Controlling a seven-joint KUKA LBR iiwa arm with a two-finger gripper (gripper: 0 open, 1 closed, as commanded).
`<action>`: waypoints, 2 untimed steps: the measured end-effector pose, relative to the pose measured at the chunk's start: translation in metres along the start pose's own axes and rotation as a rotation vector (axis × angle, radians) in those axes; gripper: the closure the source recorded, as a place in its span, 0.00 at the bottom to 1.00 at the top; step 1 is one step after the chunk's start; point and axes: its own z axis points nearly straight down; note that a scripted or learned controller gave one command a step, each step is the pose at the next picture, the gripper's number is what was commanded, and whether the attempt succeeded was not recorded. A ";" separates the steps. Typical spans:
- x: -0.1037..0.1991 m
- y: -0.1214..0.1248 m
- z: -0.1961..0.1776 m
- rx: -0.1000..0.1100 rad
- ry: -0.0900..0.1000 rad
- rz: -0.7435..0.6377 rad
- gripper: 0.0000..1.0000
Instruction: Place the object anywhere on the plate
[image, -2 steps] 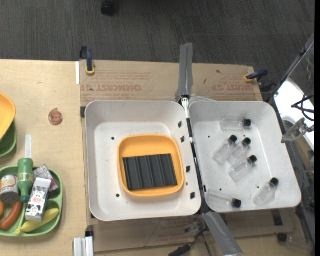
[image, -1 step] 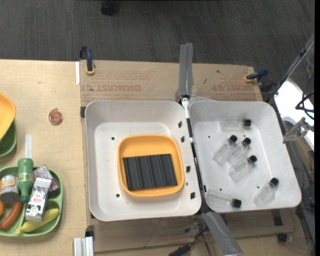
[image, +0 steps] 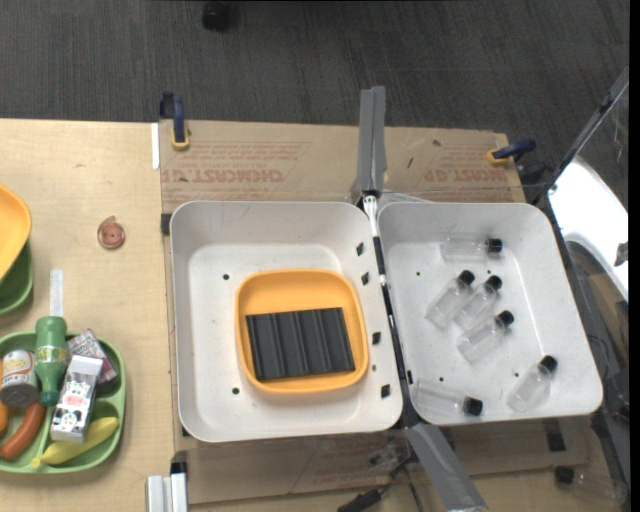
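Bench, frame centre: orange plate (image: 300, 290) in left bin (image: 200, 330). Clear vials (image: 478, 300) scattered in right bin (image: 560, 300); smooth, likely to slip or roll. Gripper state: cannot tell.

The orange plate (image: 300, 290) is looking like smooth matt plastic (its dark ribbed insert (image: 300, 341) too); the vials (image: 470, 300) are showing clear, glossy.

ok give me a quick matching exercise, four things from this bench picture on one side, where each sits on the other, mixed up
Things:
1. orange plate
2. clear vials
3. green bottle
4. blue clamp

Places:
A. scattered in the right bin
B. on the green tray at the bench's left edge
C. on the cardboard's far left corner
D. in the left bin

Pairs: 1-D, 2-A, 3-B, 4-C
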 end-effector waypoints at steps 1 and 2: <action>-0.004 -0.005 0.089 -0.003 -0.001 -0.395 0.00; 0.004 0.005 -0.022 -0.002 -0.002 -0.668 0.00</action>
